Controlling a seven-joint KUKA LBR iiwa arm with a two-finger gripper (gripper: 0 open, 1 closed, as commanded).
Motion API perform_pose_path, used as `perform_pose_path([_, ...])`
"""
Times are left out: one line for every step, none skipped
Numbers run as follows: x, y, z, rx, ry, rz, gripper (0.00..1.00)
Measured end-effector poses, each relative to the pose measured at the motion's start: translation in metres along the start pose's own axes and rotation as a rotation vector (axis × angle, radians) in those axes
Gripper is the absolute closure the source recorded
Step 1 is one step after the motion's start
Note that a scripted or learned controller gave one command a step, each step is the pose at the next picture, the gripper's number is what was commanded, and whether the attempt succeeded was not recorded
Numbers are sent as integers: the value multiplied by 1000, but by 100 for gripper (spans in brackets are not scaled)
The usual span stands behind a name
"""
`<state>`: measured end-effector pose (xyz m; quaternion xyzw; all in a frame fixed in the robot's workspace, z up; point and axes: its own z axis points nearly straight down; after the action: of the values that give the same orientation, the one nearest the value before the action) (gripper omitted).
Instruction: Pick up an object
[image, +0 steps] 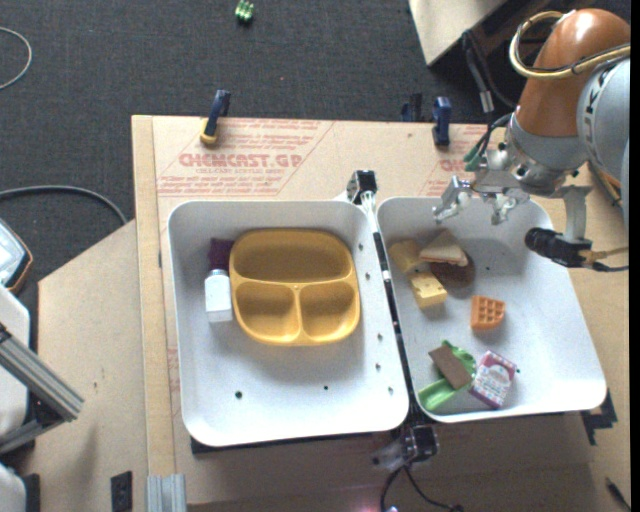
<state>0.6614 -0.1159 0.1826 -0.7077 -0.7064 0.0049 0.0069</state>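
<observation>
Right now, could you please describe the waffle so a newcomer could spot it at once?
Look in the right bin, near its middle. The waffle is a small orange square lying alone right of the cheese. Its grid of dimples marks it out.

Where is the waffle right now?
The waffle lies in the right bin, about mid-bin, right of the cheese and above the pink packet.

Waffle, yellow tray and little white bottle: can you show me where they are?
Waffle (487, 312), camera view, middle of its orange grid.
Yellow tray (293, 256), camera view, floor of its big top compartment.
White bottle (218, 297), camera view, middle of its body.
</observation>
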Motion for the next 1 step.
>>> perform_pose_path([0, 3, -9, -15, -2, -2, 0])
